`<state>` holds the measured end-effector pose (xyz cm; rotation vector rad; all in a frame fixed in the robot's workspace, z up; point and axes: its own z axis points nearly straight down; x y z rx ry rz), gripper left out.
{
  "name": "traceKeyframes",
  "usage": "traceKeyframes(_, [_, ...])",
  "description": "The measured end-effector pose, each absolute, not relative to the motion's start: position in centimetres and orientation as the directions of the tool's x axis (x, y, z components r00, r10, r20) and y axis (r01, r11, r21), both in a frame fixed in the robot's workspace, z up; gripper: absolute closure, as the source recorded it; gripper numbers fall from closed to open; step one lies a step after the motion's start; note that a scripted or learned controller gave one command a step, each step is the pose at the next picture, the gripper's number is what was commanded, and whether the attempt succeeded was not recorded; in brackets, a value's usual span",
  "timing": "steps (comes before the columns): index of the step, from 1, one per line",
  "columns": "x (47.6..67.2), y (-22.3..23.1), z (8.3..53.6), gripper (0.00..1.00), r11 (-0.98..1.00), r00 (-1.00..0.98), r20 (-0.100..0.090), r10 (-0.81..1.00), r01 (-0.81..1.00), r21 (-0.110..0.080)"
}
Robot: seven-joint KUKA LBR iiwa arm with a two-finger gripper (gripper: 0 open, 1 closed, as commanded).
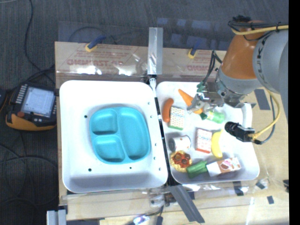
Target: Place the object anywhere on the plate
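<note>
1. The gripper (205, 103) hangs over the far part of the right bin (251, 172), at the end of the grey arm (274, 55) with its orange band, which comes in from the right
2. Whether its claw stands apart or together cannot be told; the metal parts blur into the clutter beneath
3. Just below and right of the claw lies a small green object (216, 116), seemingly touching or just beneath it, though it is not clear that anything sits between the claw's two sides
4. Just left of the claw an orange carrot-like piece (185, 96) lies tilted near the bin's far wall
5. Further left are an orange sausage-shaped toy (167, 110), close to the bin's left wall, and a pale green-dotted packet (176, 117) just beside it
6. Nearer in the bin lie a red and white packet (203, 140) and a yellow banana (216, 144) beside it on its right
7. Left of those sits a grey and white can (180, 142) on its side; nearer still are a small pizza-like toy (181, 159), a green cylinder (197, 168) and a white carton (224, 166) with red print
8. A black fitting (238, 131) with a yellow cable sits at the bin's right side
9. The blue plate (121, 134), with three compartments, rests in the middle of the left bin (75, 172), well apart from the claw
10. A handheld control pendant (32, 106) lies on the floor far left
</note>
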<state>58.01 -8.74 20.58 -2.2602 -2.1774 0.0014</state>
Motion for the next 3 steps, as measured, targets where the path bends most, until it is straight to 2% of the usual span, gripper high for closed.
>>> traceKeyframes(1, [56.5, 0.6, 18.2, 1.00, -0.062, 0.062, 0.000, 0.998, 0.998, -0.004])
traceKeyframes(2, [50.1, 11.2, 19.6, 1.00, 0.066, -0.066, 0.000, 0.998, 0.998, -0.006])
traceKeyframes(3, [50.1, 11.2, 19.6, 0.00, 0.066, -0.066, 0.001, 0.998, 0.998, -0.006])
